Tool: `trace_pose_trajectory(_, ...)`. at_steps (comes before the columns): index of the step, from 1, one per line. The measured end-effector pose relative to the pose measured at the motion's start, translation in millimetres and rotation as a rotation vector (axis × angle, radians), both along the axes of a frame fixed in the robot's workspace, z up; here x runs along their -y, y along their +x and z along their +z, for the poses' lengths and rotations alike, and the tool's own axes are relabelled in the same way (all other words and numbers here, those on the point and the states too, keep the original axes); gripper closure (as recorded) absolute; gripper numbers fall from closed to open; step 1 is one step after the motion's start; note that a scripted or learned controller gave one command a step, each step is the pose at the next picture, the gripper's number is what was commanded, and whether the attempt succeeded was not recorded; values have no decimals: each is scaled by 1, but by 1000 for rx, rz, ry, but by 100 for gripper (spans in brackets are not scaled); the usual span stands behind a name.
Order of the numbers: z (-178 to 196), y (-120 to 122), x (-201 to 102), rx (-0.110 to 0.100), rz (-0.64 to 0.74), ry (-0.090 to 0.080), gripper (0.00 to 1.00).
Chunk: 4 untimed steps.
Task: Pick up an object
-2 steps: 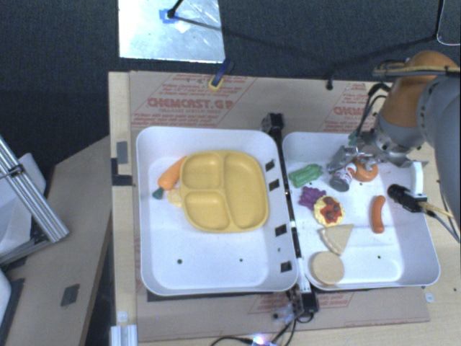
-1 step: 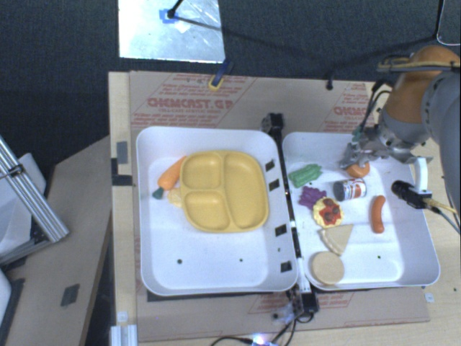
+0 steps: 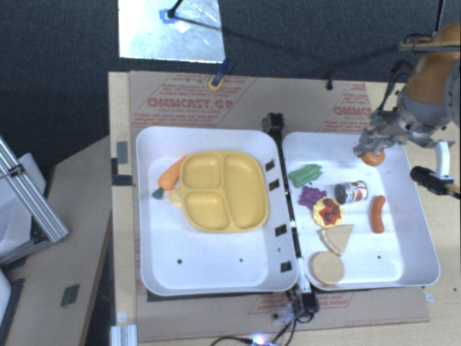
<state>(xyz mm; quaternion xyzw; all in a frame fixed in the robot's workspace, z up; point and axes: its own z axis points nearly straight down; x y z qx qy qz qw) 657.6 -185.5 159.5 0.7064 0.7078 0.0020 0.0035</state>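
Note:
My gripper [image 3: 372,144] hangs over the far right corner of the right bin [image 3: 403,254]. A small round orange thing [image 3: 374,158] sits right at its tip, partly covered by it; whether it is held or lies on the bin floor I cannot tell. Spread over the same bin are a green pod [image 3: 305,173], purple grapes [image 3: 312,195], a small can [image 3: 351,192] on its side, a red sausage [image 3: 377,214], a yellow piece with red dots [image 3: 328,212], a tan wedge [image 3: 337,238] and a round tan disc [image 3: 327,267].
The left bin [image 3: 158,265] holds a yellow divided plate [image 3: 223,191] with a carrot [image 3: 171,173] against its left rim. A black divider [image 3: 284,193] runs between the bins. The arm's orange band [image 3: 432,74] stands above the bench's right edge.

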Motion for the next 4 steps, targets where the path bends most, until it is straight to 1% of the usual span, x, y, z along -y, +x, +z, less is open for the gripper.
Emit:
trace_pose_trajectory(1,64,0,6,1,0,-1,100)
trace_pose_trajectory(2,66,1,5,-4,3,1,100)
trace_pose_trajectory(3,57,4,-49,-6,7,4,100)
trace_pose_trajectory(4,66,1,-112,-5,8,4,100)
